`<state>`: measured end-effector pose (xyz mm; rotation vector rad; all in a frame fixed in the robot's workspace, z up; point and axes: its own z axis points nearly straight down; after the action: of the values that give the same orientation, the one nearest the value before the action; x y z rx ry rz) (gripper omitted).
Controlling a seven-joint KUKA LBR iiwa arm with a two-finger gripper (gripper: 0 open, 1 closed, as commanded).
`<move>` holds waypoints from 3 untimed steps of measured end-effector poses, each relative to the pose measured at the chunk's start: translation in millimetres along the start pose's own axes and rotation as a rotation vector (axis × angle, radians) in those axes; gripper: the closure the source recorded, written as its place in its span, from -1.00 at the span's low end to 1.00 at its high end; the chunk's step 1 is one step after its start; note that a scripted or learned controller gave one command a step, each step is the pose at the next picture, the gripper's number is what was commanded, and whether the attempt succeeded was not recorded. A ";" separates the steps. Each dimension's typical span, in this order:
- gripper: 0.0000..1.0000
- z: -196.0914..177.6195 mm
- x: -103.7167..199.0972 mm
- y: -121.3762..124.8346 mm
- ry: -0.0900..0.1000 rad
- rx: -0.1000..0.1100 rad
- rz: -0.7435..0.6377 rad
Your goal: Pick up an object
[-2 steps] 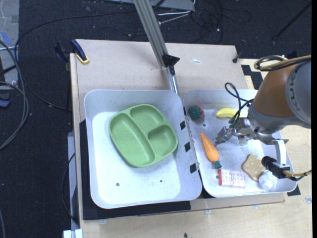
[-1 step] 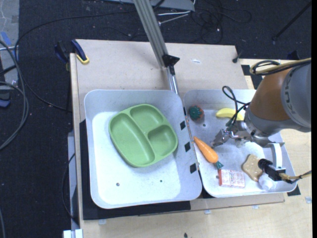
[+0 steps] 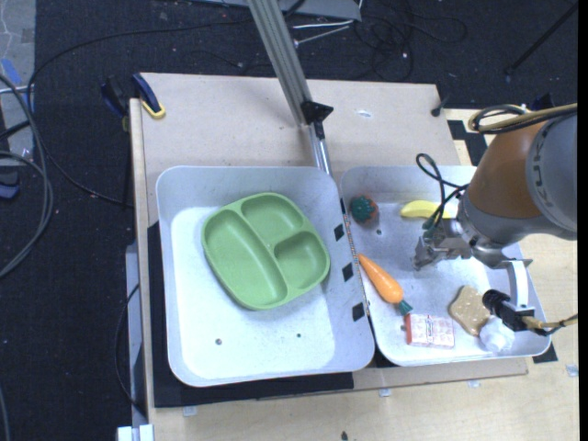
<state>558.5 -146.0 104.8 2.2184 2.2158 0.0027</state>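
1. Claw [image 3: 430, 254] low over bare floor of right shallow white bin [image 3: 390, 186]; finger state: cannot tell.
2. Orange plastic carrot [image 3: 382, 280] lies left of claw, apart from it.
3. Yellow banana [image 3: 421, 209] near far wall; red-and-white small box [image 3: 429, 330] near front wall.
4. Green divided plate [image 3: 265, 249] sits in left white bin [image 3: 175, 209].
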 end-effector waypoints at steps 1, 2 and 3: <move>1.00 -43.7 4.2 -0.8 0.002 0.001 -0.003; 1.00 -105.0 9.3 -3.4 0.002 0.000 -0.004; 1.00 -158.5 9.0 -1.5 0.001 -0.001 -0.005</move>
<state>556.1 -136.5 263.2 2.2132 2.2207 0.0053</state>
